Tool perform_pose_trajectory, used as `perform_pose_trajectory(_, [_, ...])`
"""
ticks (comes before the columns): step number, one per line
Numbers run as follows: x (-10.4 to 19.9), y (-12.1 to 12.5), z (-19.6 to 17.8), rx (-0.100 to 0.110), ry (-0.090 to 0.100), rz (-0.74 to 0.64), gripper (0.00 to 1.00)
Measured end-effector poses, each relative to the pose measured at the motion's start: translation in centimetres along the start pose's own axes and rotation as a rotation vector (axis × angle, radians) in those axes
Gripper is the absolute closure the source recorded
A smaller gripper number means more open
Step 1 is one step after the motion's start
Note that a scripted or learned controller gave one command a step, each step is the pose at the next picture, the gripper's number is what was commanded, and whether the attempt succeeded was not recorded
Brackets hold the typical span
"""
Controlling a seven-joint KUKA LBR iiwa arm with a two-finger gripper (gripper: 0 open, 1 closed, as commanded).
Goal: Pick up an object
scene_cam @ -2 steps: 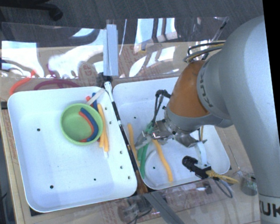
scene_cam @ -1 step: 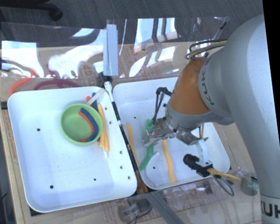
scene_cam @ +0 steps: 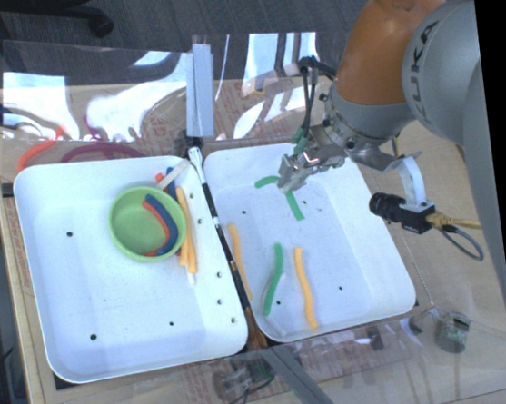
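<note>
Claw [scene_cam: 297, 171] is hovering over green stick [scene_cam: 294, 204] in right bin [scene_cam: 383, 254]; grip state unclear. Center, descend straight.

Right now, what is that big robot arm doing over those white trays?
The gripper hovers over the far part of the right bin, right by a green stick. A second green stick and an orange stick lie nearer the front. The left bin holds a green bowl. Nothing looks picked up yet.
</note>
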State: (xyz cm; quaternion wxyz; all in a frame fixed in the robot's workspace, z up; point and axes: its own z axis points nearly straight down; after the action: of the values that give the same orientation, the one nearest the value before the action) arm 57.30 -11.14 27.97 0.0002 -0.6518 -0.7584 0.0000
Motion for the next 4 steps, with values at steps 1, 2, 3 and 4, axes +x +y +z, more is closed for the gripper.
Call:
perform_pose_trajectory(1, [0.0, 0.0, 0.0, 0.001, 0.001, 0.0, 0.0])
perform_pose_trajectory(2, [-0.1, -1.5, 17.5, -0.004, -0.009, -0.138, 0.0])
perform_pose_trajectory(3, [-3.1, -6.8, 18.5, -0.007, -0.003, -0.206, 0.0])
perform_pose_trajectory(4, [-5.5, 4.2, 18.8, 0.001, 0.0, -0.024, 0.0])
